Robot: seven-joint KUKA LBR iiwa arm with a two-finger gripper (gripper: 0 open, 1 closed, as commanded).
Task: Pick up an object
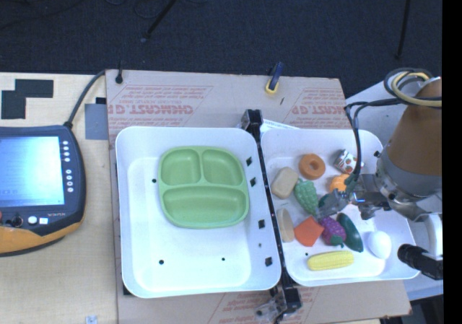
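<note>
The right bin (pixel 375 143) holds several toy foods: an orange donut (pixel 312 165), a beige bread piece (pixel 284 182), a bumpy green vegetable (pixel 305 195), a red-orange block (pixel 309 231), purple grapes (pixel 332 229), a dark green piece (pixel 352 233), a white egg (pixel 378 244) and a yellow corn cob (pixel 330 261). My gripper (pixel 334 203) reaches in from the right and hangs low over the middle of the pile, just above the grapes and beside the green vegetable. Nothing is visibly lifted. A small orange item (pixel 338 184) lies close behind the gripper.
The left bin (pixel 144 257) bears a green divided plate (pixel 203 187). A tablet-like pendant (pixel 36 178) lies on the bench at the far left. A small metallic item (pixel 343 160) sits near the right bin's back. The grey arm (pixel 415 149) covers the bin's right edge.
</note>
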